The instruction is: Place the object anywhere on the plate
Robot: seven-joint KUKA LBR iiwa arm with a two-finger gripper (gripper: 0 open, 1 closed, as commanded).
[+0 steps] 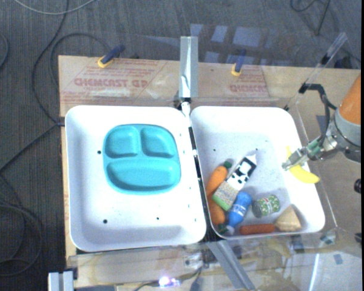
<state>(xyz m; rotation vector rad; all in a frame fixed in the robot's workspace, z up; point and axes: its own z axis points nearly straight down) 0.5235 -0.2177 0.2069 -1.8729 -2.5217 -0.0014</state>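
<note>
In the camera view, two white bins are seen side by side on the surface. The left bin (pixel 85 223) holds a blue plate (pixel 142 158) with three compartments, lying flat and bare. The right bin (pixel 230 123) holds the clutter, gathered toward its near side: a carrot (pixel 216 179), a black-and-white carton (pixel 242 169), a blue bottle (pixel 238 208), a small green can (pixel 266 205), a tan wedge (pixel 289 220) and a red piece (pixel 256 229) along the near wall. A yellow banana-like object (pixel 304 174) is seen at the right wall, well apart from the pile.

The hand (pixel 296 158) is reached in from the right and is positioned just above that yellow object. Whether anything is gripped cannot be told, since the tips are too small and blurred.

The step is judged to be the pick, with the yellow object the likely target. A secure grasp is called for next, then a lift clear of the bin wall and a carry leftward over the divider to the plate.
</note>
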